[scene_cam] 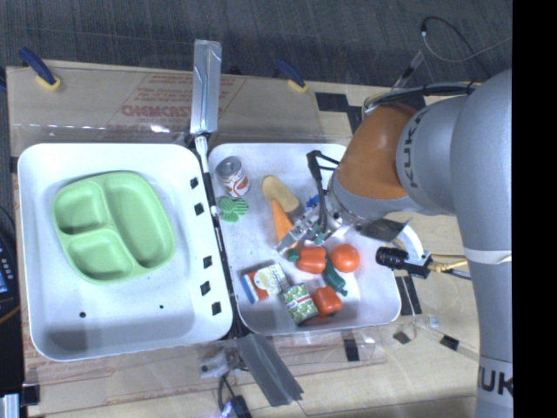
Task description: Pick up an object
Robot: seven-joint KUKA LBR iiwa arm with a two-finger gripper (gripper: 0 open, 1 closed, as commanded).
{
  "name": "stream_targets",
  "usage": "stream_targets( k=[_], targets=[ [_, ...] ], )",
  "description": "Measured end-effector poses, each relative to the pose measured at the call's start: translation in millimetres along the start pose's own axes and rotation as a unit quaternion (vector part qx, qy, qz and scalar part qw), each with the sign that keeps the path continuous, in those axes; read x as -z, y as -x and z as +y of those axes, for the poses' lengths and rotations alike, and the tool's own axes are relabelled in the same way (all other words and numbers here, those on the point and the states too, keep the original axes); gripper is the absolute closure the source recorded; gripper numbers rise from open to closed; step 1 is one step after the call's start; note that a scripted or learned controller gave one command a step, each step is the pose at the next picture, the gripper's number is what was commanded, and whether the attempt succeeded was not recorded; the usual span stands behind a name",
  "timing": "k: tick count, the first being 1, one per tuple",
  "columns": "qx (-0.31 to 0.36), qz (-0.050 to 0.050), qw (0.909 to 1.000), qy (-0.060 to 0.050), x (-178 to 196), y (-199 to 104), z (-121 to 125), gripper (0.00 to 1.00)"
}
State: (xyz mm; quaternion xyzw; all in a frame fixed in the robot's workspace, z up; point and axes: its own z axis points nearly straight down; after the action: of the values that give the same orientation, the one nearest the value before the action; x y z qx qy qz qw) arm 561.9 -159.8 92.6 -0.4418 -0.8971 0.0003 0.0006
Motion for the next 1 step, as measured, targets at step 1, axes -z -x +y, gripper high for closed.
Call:
stream_targets(
  k=[1],
  targets=[
    [0.002, 0.000, 1.0000, 0.000, 10.3, 0.1, 1.0, 1.00]
  ],
)
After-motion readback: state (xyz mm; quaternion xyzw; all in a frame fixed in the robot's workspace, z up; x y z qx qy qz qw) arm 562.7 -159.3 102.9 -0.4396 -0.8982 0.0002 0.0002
